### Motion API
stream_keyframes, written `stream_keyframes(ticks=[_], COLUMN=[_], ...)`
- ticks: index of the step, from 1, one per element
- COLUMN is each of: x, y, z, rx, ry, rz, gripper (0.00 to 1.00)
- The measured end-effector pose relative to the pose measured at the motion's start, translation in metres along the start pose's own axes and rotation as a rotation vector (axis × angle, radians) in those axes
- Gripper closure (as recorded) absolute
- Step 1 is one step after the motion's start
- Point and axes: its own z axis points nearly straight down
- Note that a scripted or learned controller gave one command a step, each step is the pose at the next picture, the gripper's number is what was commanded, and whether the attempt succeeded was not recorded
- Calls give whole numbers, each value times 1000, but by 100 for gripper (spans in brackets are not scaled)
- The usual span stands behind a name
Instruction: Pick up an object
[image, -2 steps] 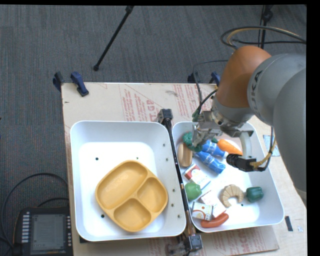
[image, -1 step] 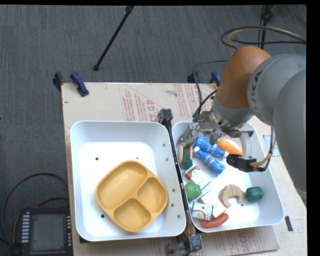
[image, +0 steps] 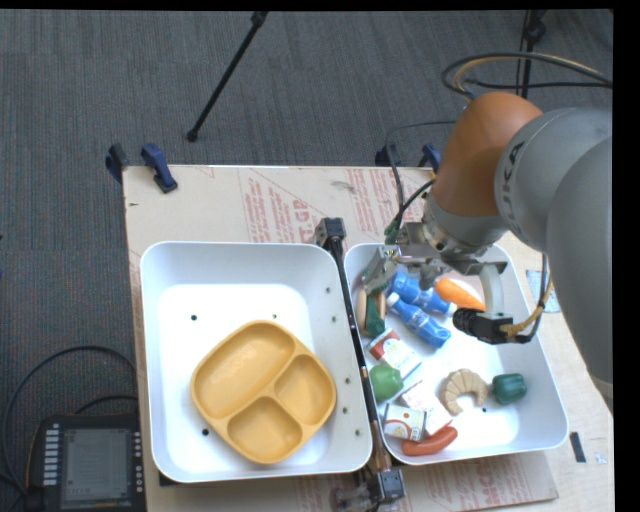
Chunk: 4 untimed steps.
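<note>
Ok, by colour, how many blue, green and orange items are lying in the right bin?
Blue bottles: 2
Green items: 3
Orange carrot: 1
Total: 6

arm (image: 540, 180): cut off by your view's right edge
right bin (image: 535, 425): the arm hides its far wall from you
carrot (image: 460, 292): partly under the wrist
gripper (image: 385, 270): you can't tell how the fingers stand
screen (image: 85, 465): cut at the bottom edge
</note>
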Motion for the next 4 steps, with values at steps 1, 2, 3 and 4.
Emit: stream_keyframes(ticks=[1, 2, 3, 4], x=[-44, -49, -47, -5], y=[18, 23, 24, -51], z=[80, 98, 87, 0], rx=[0, -1, -1, -1], ry=[1, 0, 2, 1], rz=[2, 2, -4, 2], gripper=[0, 0, 100, 100])
